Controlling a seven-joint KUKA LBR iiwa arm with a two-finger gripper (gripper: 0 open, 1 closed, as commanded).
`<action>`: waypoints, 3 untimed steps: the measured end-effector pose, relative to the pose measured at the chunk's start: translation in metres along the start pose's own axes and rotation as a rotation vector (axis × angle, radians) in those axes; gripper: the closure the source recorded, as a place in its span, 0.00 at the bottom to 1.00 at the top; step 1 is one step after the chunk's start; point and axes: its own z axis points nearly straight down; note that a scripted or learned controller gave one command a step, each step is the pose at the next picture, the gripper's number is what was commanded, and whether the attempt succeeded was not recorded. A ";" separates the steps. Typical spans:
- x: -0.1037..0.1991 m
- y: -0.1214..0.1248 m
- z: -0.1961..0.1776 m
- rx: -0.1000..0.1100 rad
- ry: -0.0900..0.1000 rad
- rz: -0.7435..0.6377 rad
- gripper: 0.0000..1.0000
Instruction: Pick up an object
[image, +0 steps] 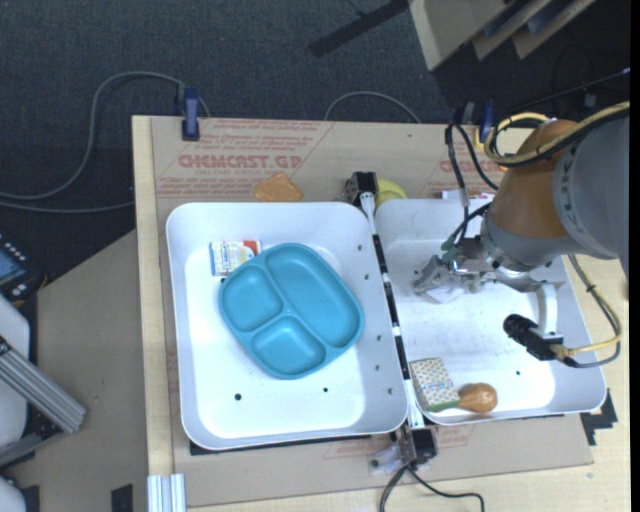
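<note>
My gripper hangs low over the upper left part of the right bin, pointing left toward the bin's inner wall. The grey arm with its orange band reaches in from the right. No object shows at the gripper's tip. At the front left corner of the right bin lie a small patterned packet and, touching it, an orange-brown toy food piece. In the left bin rests a blue divided plate, with a small white and red carton beside its upper left edge.
Behind the bins on the bench sit an orange item and a yellow item next to a black clip. A black connector with a yellow cable hangs from the arm over the right bin. Cables run across the dark floor beyond.
</note>
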 end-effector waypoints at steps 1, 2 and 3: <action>-0.009 0.001 0.009 0.008 -0.001 0.009 0.00; -0.011 -0.002 0.008 0.011 0.000 0.010 0.00; -0.011 -0.001 -0.002 0.008 -0.001 0.010 1.00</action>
